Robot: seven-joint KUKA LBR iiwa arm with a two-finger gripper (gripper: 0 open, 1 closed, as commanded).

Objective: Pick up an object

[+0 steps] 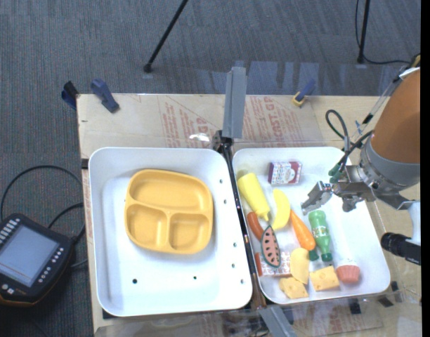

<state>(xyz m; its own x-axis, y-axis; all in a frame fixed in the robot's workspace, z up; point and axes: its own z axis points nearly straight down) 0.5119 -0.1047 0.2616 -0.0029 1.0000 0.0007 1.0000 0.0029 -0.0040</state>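
The right bin [362, 234] holds several toy foods: a maroon box [285, 172], a yellow corn cob [252, 194], a banana piece [281, 208], an orange carrot [302, 230], a green bottle [319, 234], a watermelon slice [270, 246], cheese cubes [324, 278] and a pink piece [348, 274]. My gripper [334, 200] hangs over the right bin's upper right part, just above the green bottle's top. It is open, with one finger [315, 196] toward the banana piece and nothing between the fingers.
A yellow divided plate [169, 209] lies in the left bin [106, 258]. A grey post [235, 107] stands behind the bins' shared wall. A teach pendant [22, 255] sits on the floor at left. Clamps [104, 94] grip the bench's back edge.
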